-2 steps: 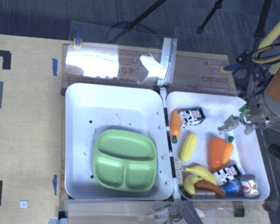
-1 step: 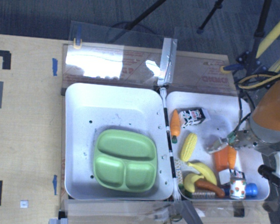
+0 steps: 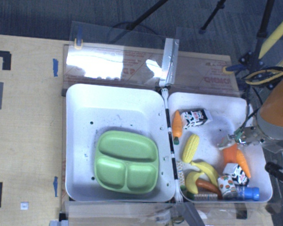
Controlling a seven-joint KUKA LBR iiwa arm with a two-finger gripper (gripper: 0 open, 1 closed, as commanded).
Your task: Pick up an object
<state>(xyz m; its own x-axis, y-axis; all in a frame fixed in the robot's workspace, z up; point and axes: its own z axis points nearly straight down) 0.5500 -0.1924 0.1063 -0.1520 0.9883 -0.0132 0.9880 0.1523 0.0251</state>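
The end effector (image 3: pixel 240 138) hung low at the right bin's (image 3: pixel 214 103) right side, just above a large orange carrot (image 3: pixel 239 158); whether it was open or closed I cannot tell. Beside the carrot lay corn (image 3: pixel 191 147), a banana (image 3: pixel 201 173), a small carrot (image 3: pixel 177 124) and a cow-patterned carton (image 3: pixel 194 117). The left bin (image 3: pixel 77 130) carried a green divided plate (image 3: pixel 126 161).

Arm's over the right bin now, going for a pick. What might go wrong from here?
1. The gripper sits just above the orange carrot, which lies tilted against the patterned cup; a grasp may slip off or drag the cup along.
2. The banana, sausage and blue bottle crowd that corner, so neighbours may get nudged.
3. The bin wall is close on the arm's side, so a collision is possible.
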